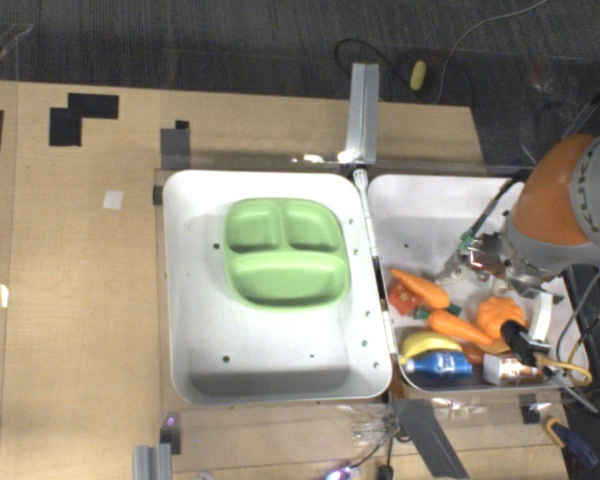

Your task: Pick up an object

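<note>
Gripper (483, 258) hung over right bin (420, 203), finger state impossible to tell; nearest carrot (418, 291) looked light, stiff, smooth plastic, best pinched across its thick middle.

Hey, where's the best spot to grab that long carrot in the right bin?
Probably mid-length on the carrot, coming straight down with the jaws across its narrow width. It lies flat and slanted, with a banana close below, so the top side looks freest.

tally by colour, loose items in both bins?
Green: 1, divided plate, left bin
Orange: 3, two carrots and a round fruit
Yellow: 1, banana
Blue: 1, can
White: 1, bottle
Total: 7
</note>
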`<act>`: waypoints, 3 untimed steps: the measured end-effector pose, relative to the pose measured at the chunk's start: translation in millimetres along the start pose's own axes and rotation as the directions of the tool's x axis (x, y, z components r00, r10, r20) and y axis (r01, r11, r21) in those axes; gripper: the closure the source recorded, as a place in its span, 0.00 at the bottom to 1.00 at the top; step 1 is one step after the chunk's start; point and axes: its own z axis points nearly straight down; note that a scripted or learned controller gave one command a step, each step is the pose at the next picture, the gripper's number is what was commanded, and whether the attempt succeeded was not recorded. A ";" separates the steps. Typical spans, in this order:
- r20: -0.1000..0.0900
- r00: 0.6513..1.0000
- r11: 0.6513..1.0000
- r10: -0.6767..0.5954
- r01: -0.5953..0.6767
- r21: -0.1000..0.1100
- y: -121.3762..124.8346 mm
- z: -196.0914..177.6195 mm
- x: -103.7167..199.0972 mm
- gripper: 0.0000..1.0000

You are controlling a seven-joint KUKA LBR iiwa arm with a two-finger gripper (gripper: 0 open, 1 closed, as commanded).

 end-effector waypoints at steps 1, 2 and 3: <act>-0.001 0.989 0.989 -0.145 0.145 -0.008 -42.1 -1.6 45.1 0.00; -0.007 0.989 0.989 -0.150 0.149 -0.010 -38.8 -12.4 47.6 1.00; -0.010 0.988 0.988 -0.153 0.152 -0.012 -36.0 -22.0 48.3 1.00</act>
